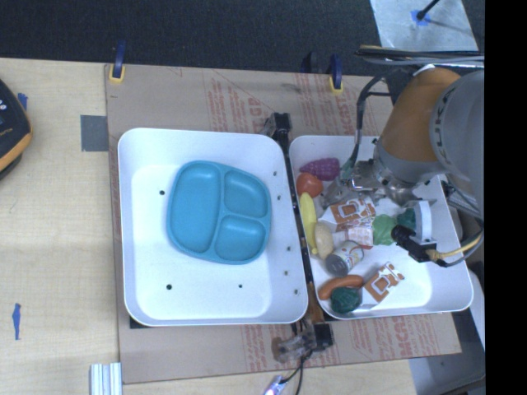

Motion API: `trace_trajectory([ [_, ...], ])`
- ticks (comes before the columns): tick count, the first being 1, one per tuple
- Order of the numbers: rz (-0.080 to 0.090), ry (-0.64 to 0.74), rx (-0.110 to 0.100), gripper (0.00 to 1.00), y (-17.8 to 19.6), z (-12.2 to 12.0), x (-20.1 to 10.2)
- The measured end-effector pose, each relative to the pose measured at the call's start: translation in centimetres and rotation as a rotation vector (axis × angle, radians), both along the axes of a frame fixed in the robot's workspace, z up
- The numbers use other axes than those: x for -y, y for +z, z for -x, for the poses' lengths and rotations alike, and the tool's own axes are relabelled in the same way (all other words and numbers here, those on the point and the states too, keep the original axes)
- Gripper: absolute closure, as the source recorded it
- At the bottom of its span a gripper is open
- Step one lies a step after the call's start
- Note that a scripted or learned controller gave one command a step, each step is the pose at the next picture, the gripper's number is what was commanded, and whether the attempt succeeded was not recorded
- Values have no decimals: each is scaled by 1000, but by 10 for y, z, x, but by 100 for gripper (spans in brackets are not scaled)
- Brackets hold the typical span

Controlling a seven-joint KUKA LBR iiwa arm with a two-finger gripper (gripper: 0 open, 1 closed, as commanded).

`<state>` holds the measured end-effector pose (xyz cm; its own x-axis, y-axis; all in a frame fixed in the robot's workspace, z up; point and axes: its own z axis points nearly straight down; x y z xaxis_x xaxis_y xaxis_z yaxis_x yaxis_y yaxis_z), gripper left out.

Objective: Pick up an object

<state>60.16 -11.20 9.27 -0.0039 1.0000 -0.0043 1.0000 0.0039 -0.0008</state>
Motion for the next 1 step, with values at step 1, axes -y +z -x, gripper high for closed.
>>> trace_trajectory([
  [1, -3, 0, -4, 0, -1, 34, 32],
])
